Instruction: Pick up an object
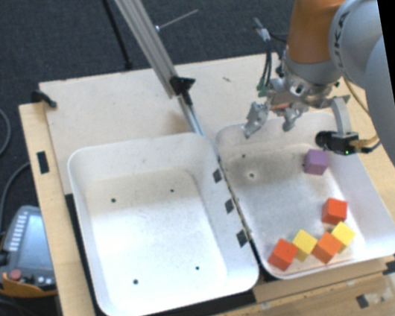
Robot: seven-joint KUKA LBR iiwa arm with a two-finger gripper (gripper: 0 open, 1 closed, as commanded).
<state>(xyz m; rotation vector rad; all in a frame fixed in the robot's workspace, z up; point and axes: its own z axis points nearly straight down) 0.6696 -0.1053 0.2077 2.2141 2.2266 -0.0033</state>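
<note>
A: Gripper (268, 126)?
B: Spread open, nothing held; poised above far rim of right bin (279, 192), likely staged for descent.
A: Pick candidates?
B: Purple cube (315, 162): nearest, standing alone, probably easiest. Red cube (334, 209): near right wall. Orange cube (282, 253), yellow cube (304, 241), second orange cube (327, 246), second yellow cube (342, 233): huddled at near wall, touching or almost; crowding could foul a grasp.
A: Surroundings?
B: Left bin (157, 229) alongside. Aluminium post (145, 34) slanting up behind bins, clear of approach.

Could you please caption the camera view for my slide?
Open gripper poised over the right bin's far edge, a purple block nearest it.
</note>
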